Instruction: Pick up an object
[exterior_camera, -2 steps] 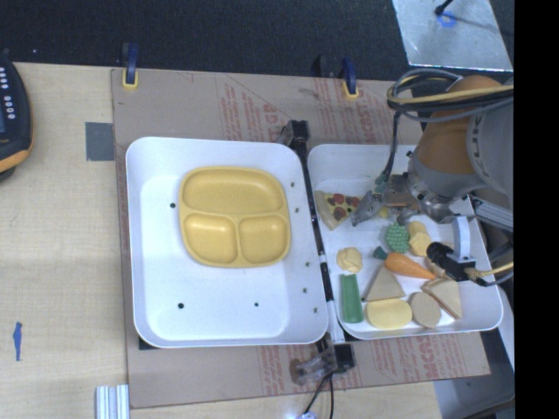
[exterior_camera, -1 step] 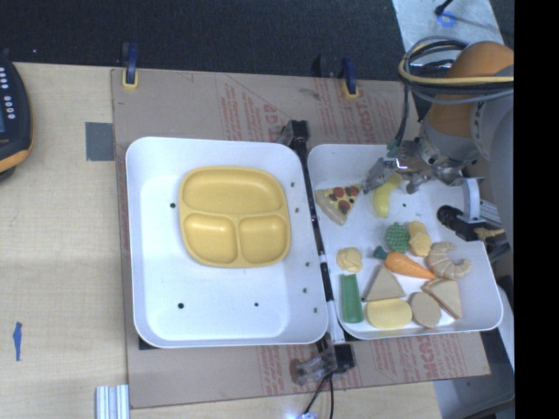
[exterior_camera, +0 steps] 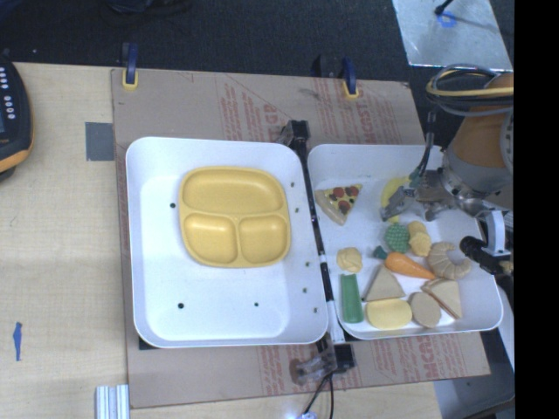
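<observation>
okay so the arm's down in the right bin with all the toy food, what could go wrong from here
1. Crowding: the carrot, the green piece and the croissant lie packed together, so the gripper may nudge or catch a neighbour rather than one item.
2. The gripper sits near the bin wall side of the pile, by the pizza slice; a flat piece like that may slip away.
3. A push could slide items against the right bin's rim.
</observation>
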### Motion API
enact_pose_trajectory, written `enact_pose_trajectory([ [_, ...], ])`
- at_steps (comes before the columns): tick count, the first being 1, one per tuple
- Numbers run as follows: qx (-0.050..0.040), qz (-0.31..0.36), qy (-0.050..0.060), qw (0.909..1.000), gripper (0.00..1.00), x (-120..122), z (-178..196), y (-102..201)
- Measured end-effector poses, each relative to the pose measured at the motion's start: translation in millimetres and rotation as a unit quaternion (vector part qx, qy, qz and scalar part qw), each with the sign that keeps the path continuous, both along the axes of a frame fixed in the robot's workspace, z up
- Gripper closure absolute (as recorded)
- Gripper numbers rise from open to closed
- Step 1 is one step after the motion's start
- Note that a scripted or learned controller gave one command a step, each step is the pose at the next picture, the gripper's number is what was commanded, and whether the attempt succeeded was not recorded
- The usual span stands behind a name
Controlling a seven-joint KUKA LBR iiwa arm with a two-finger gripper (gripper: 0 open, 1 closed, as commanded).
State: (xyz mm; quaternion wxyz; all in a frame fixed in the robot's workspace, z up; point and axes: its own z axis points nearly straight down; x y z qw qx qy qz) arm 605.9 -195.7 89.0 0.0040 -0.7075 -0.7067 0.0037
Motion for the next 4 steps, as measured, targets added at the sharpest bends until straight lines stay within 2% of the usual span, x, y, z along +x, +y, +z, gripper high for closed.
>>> enact_pose_trajectory([
  [1,-0.0002,0.003,-0.005,1.0,0.0,52,1,25],
  [2,-0.0001,0.004,0.002,1.0,1.0,48,8,22],
  [3,0.0002,0.005,-0.007,1.0,1.0,48,94,89],
  [4,0.0006,0.003,-0.003,1.0,1.0,2,145,117],
])
